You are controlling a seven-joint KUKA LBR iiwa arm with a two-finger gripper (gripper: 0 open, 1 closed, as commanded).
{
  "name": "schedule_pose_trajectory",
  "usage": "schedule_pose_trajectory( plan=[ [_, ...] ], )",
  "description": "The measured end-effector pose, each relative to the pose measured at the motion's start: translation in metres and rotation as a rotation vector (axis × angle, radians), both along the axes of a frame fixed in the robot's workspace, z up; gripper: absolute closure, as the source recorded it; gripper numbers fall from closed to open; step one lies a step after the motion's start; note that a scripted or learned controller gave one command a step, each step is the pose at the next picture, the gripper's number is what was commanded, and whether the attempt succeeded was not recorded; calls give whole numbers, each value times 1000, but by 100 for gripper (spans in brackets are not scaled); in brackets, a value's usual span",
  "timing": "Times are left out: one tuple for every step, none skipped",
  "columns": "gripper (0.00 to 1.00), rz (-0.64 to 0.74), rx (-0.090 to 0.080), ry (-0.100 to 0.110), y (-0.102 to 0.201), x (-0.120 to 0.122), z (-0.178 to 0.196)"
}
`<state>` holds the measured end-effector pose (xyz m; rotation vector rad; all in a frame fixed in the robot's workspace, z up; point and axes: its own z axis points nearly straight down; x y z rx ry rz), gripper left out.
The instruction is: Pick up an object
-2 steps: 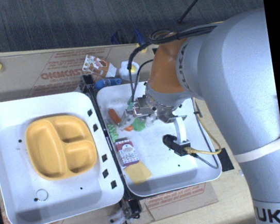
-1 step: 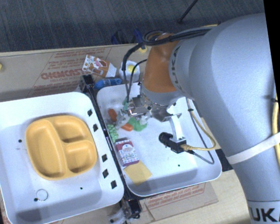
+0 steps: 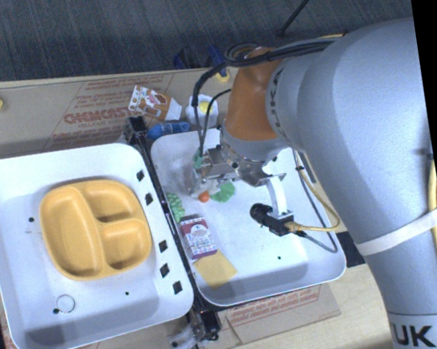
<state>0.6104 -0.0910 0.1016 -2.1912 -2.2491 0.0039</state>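
Lying flat, maroon-labelled packet (image 3: 199,238)

"UKA" on the arm (image 3: 425,333)

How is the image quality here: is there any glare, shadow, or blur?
In the camera view, the light is soft and even; the left bin looks bright white without strong glare; a faint shadow lies beside the yellow tray; small items under the pincer look blurry, and the arm looms large.
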Motion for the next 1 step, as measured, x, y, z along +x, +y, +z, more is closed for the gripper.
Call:
schedule_pose_trajectory(
  plan=[
    [100,-258,0,1,29,-57,90]
  ],
)
